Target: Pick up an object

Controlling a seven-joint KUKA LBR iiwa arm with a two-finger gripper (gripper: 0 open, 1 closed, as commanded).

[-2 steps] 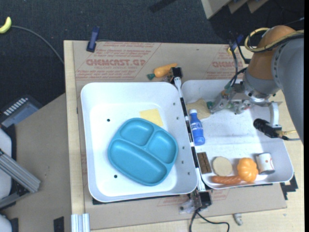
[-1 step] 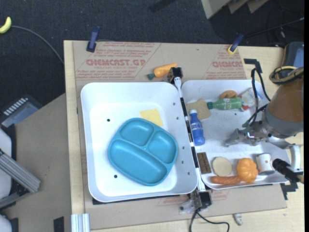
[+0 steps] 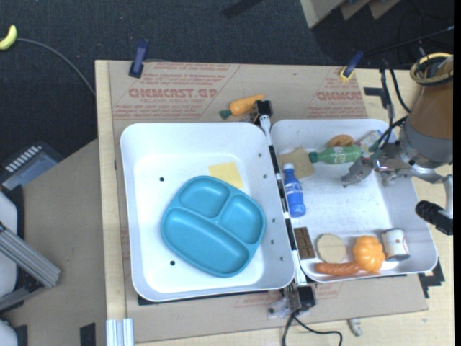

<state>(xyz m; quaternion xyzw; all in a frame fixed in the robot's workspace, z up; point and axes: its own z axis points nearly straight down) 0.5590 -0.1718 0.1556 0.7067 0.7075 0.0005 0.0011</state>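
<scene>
Overhead, gripper (image 3: 369,173) hangs over the right bin (image 3: 403,215), fingers spread apart, nothing between them. Green bottle (image 3: 336,154) lies just left of it at the far end. Blue bottle (image 3: 292,191) against the left wall. Orange pumpkin (image 3: 368,253), round cracker (image 3: 331,248), small can (image 3: 395,244) at the near end. Left bin (image 3: 144,157): blue divided plate (image 3: 212,225), yellow card (image 3: 226,173).

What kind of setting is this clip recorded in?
Most likely a robotics lab bench for pick-and-place trials: two white bins side by side on a clamped board, a robot arm reaching in, and toy food such as a small pumpkin scattered in the right bin.
</scene>
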